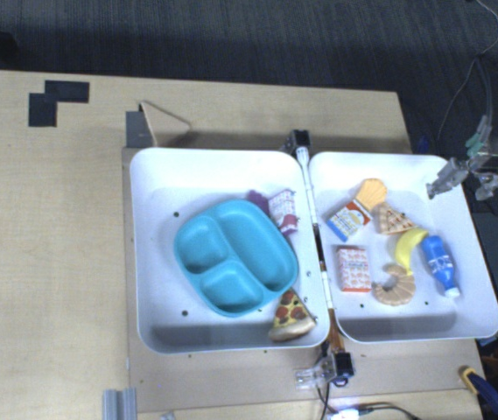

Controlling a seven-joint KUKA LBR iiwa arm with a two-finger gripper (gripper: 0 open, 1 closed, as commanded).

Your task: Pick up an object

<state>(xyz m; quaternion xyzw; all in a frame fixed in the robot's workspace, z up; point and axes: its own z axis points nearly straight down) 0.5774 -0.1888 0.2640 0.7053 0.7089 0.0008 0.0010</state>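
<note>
Pincer [441,182] hovering apparently empty over right bin [476,322] upper rim, finger state impossible to tell, with banana [409,246] and blue bottle [439,265] lying ungrasped below, pickup not yet begun.

right bin [472,318] held the loose items: orange round piece [372,191] at 12 o'clock, small blue-and-white carton [347,221] at 10, lying flat, waffle triangle [393,220] just right of it. pink snack packet [353,268] at 8, flat. banana [406,246] near centre, touching the blue bottle [439,263] lying on its side at 3. tan pretzel-like piece [396,287] at 6. left bin [148,234]: blue divided tray [235,256] centre, pizza slice [291,316] at 5, purple packet [282,208] at 1.
</note>
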